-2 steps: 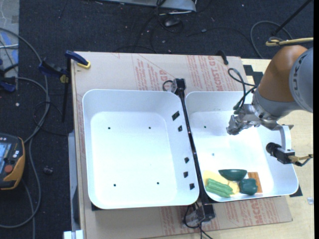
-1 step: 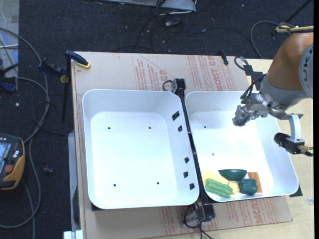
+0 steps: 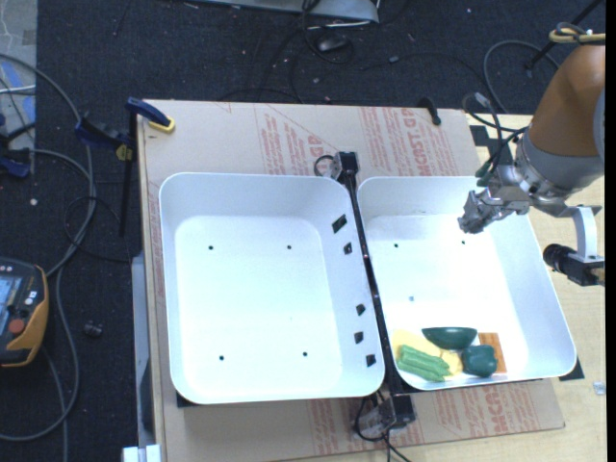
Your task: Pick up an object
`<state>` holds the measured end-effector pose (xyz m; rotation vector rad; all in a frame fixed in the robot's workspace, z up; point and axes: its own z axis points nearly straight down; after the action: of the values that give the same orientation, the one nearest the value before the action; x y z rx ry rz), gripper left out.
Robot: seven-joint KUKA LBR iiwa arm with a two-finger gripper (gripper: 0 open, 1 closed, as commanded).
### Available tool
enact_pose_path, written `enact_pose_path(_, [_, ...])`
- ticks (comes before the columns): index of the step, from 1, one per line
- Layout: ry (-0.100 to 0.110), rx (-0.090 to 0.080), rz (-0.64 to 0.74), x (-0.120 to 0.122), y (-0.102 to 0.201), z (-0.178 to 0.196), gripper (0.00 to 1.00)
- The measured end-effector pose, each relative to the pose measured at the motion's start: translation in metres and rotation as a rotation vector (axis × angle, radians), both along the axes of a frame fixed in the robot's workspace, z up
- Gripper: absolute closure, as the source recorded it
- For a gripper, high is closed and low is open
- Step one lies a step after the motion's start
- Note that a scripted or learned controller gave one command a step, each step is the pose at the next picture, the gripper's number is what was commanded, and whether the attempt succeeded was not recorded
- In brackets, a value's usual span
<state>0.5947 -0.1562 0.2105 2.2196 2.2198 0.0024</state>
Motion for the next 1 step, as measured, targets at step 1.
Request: enact_pose_path(1, [0.002, 0.002, 0.005, -0.0068, 0.0576, 0.0101, 1.00])
